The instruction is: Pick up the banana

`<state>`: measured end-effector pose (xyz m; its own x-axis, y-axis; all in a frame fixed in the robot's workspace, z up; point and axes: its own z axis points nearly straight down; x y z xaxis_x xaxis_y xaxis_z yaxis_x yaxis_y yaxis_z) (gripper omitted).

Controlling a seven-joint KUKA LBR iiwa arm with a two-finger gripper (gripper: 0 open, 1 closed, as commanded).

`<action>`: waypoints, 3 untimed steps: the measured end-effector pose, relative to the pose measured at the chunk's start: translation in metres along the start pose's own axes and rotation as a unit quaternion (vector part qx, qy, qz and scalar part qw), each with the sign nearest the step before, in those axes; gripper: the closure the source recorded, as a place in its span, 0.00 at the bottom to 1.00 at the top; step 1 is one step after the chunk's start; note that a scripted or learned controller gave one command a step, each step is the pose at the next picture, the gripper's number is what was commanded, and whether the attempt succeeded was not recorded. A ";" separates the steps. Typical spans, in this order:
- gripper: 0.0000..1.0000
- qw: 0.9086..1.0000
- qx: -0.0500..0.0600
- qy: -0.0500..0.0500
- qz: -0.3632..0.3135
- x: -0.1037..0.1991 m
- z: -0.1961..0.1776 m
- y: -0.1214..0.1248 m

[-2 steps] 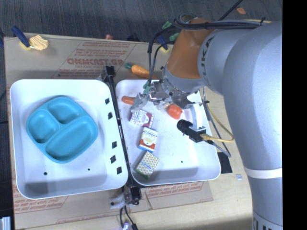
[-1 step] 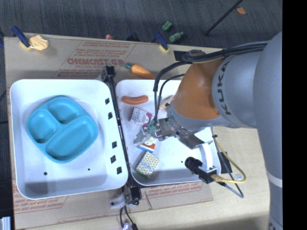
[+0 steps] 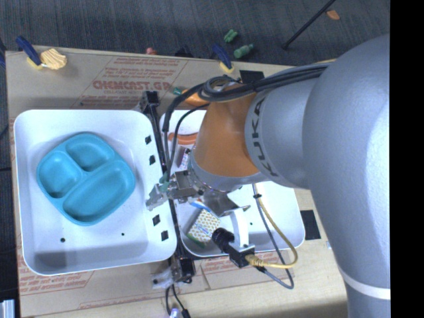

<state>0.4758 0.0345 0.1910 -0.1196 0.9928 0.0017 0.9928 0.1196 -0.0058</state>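
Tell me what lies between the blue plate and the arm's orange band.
In the camera view, the left bin's white wall and the black divider lie between the blue plate and the orange band.

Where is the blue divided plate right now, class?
The blue divided plate lies in the left white bin, toward its upper left, left of the arm.

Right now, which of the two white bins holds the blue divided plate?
The left bin holds the blue divided plate; the arm covers most of the right bin.

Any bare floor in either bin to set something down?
Left bin: free strip along its near wall below the blue divided plate, plus a band between plate and right wall. Right bin: crowded, the arm covers most of it; a patterned item lies at its near-left.
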 end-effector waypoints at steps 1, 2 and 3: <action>0.00 0.999 -0.011 -0.009 -0.035 0.028 0.052 0.036; 0.00 1.000 -0.003 -0.001 0.007 -0.023 -0.138 0.056; 0.00 0.998 0.000 0.000 0.067 0.046 -0.018 0.029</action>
<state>0.4994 0.0836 0.2093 0.0136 0.9999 0.0003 0.9999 -0.0136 -0.0067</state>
